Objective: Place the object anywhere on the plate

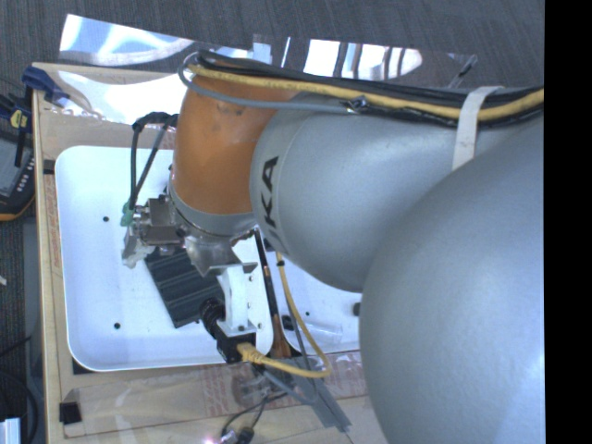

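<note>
Gripper (137,243) hung low over the left bin (83,276); its grip could not be told, nor where the object lay. If hidden beneath the arm (388,248), object or plate might be missed.

The arm (416,248) is built of big, rounded, smooth grey shells. A glossy orange band (217,155) rings it above the wrist, and black letters (268,192), partly cut off, run along the grey shell beside it. Yellow and black cables (370,100) lie along its upper side, held by a pale strap (469,123). A thin green cable (137,165) loops down to the bare-metal gripper (137,246).
</note>
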